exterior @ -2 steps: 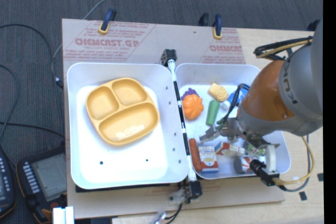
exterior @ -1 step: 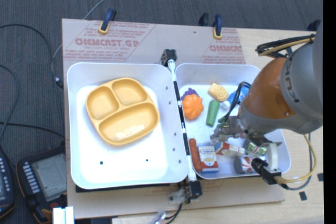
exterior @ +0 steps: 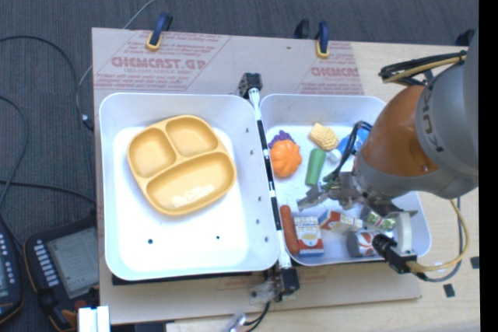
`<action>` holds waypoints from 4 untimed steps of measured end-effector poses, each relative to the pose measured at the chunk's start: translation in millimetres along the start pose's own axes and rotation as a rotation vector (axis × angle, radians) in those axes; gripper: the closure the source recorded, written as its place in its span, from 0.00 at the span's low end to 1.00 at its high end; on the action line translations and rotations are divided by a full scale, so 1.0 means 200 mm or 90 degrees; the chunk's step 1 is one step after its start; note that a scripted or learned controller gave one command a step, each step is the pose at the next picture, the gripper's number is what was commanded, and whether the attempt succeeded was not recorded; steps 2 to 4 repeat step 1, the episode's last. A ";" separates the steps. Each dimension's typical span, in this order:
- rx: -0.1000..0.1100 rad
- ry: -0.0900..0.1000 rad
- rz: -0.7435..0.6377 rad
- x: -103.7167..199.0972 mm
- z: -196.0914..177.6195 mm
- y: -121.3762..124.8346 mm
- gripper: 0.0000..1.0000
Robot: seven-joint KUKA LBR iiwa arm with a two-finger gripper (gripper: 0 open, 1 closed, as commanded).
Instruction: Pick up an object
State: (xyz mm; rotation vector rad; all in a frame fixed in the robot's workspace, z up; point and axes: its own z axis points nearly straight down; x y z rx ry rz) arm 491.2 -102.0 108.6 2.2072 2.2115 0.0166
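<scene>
Beside orange pumpkin point(exterior: 285, 159), upright green cylinder point(exterior: 315, 166)

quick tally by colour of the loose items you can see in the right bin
Orange: 1, the toy pumpkin
Purple: 1, the small piece above it
Yellow: 1, the corn piece
Green: 1, the cylinder
Red: 2, the sausage and the carton
Total: 6 told clearly; others sit partly hidden under the gripper.
</scene>
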 end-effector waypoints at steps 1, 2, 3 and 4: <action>0.000 0.000 -0.001 0.00 -0.05 0.00 1.00; 0.000 0.000 -0.001 0.00 -0.05 0.00 1.00; 0.000 0.000 -0.001 0.00 -0.05 0.00 1.00; 0.000 0.000 -0.001 0.00 -0.05 0.00 1.00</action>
